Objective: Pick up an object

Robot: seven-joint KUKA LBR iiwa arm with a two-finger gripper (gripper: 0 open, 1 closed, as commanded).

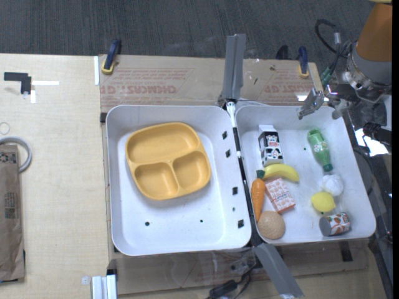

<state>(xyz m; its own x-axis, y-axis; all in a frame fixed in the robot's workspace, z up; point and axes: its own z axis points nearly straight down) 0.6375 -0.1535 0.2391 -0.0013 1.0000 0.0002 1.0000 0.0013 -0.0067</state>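
From my seat I see the arm (pixel 374 30) reaching in at the upper right, its orange band high in the corner and the gripper (pixel 324 99) hanging over the far right rim of the right bin (pixel 365 192). I cannot tell how the gripper is set; the view is too small and cluttered there. Nothing sits between its tips that I can make out.

The objects all lie in the right bin, nearer to me than the gripper. Closest to it is the green bottle (pixel 319 148), lying on its side just below and slightly left of the gripper, apart from it. Further left, near the bin's far wall, I see a small black and white carton (pixel 270 144). Just below it lies the banana (pixel 280 172), and under that a red and white box (pixel 280 195), tilted. The carrot (pixel 257 198) lies lengthwise along the bin's left wall, just beside the box. A round brown bun (pixel 271 225) sits at the near left corner, touching the carrot's tip.

On the right side, below the bottle, I see a white crumpled lump (pixel 331 184), then a lemon (pixel 323 202) just beneath it, then a small can (pixel 335 223) on its side near the front right corner.

The left bin (pixel 124 229) holds a yellow divided plate (pixel 167 160).
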